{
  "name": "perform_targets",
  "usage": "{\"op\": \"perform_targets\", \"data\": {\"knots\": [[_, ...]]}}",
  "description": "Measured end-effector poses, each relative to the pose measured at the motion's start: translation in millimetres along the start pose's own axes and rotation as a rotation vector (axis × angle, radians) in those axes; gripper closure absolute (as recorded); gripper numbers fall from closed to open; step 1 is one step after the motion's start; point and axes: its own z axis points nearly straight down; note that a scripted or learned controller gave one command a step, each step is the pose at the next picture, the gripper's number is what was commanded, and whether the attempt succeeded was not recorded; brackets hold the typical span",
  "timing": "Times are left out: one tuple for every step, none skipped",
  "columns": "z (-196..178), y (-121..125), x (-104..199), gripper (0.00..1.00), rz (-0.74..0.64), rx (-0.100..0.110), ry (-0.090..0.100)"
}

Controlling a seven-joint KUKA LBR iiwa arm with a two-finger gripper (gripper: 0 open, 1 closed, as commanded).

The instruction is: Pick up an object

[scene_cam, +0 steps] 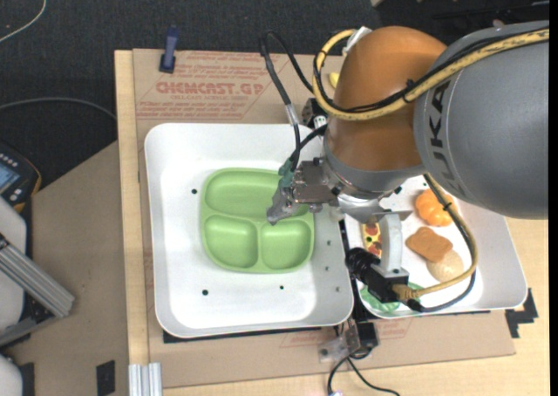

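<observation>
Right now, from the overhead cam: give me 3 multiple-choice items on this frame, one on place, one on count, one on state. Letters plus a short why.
1. Where does the green divided plate lie?
A. left bin
B. right bin
C. on the cardboard outside the bins

2. How many compartments does the plate have?
A. two
B. three
C. five

3. How does the plate sit?
A. flat, open side up
B. flipped over
C. propped on the bin wall

Answers:
1 A: it rests on the floor of the left bin, while the right bin holds orange and tan items.
2 B: one wide section at the top, two smaller ones below.
3 A: its hollows face the camera; the gripper is over its right rim.
</observation>
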Motion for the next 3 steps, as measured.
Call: {"op": "perform_targets", "data": {"knots": [[-7.8,4.1,-6.5,1.0,0.012,-0.002,-0.005],[-116.2,-7.4,-55.7,1.0,0.017,-0.017,-0.005],[-120.1,-7.4,-52.3,1.0,0.012,-0.008,-0.006]]}}
